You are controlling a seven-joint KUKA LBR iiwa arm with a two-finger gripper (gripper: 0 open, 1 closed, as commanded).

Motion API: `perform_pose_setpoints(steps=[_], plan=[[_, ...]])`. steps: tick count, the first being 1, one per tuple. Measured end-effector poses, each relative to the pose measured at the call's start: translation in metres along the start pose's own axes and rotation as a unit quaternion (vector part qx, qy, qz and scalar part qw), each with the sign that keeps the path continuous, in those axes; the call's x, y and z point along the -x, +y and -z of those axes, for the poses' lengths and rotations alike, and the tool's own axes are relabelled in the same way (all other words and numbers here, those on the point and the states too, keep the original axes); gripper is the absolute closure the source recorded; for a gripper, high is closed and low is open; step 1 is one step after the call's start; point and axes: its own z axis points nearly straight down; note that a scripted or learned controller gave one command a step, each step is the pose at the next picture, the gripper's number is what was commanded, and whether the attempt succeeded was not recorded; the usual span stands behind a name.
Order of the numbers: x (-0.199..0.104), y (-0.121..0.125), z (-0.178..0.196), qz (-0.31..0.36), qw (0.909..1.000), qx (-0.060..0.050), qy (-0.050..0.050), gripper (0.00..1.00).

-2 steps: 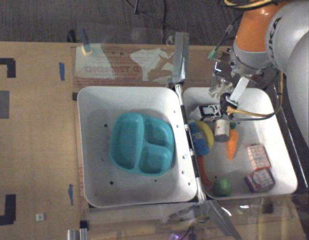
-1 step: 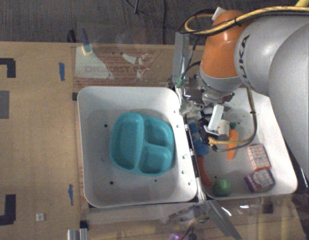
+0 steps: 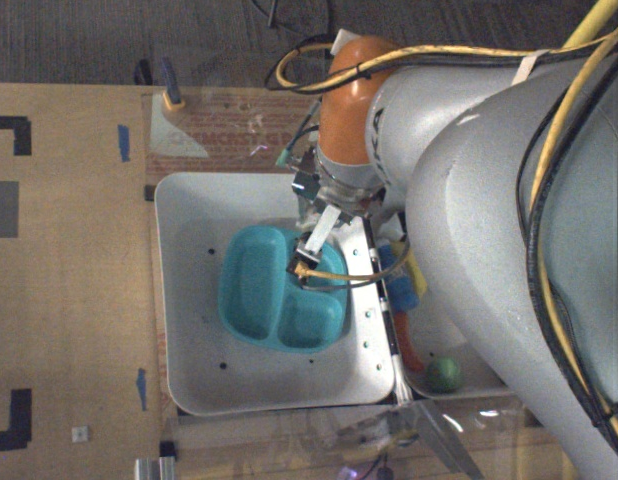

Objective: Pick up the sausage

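A reddish, elongated thing that looks like the sausage [image 3: 403,340] lies in the right bin [image 3: 459,396], along the wall it shares with the left bin. The arm covers most of it. My gripper [image 3: 313,196] hangs below the orange wrist band over the far right part of the left bin [image 3: 189,298], just beyond a teal two-compartment tray [image 3: 257,288]. It is up and to the left of the sausage, apart from it. I see nothing held in the gripper.
The teal tray sits in the middle of the left bin. In the right bin a blue thing [image 3: 401,276] with a yellow piece beside it lies near the dividing wall, and a green ball [image 3: 444,373] rests at the near edge. The arm hides much of the right bin.
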Motion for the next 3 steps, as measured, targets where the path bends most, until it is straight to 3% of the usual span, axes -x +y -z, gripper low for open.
perform_pose_setpoints(steps=[1, 2, 3], plan=[[-0.032, 0.002, -0.029, 0.167, 0.9860, 0.003, 0.000, 1.00], [-0.079, -0.009, -0.029, -0.045, 0.9990, 0.003, 0.002, 1.00], [-0.078, -0.010, -0.029, -0.045, 0.9990, -0.001, -0.001, 0.00]])
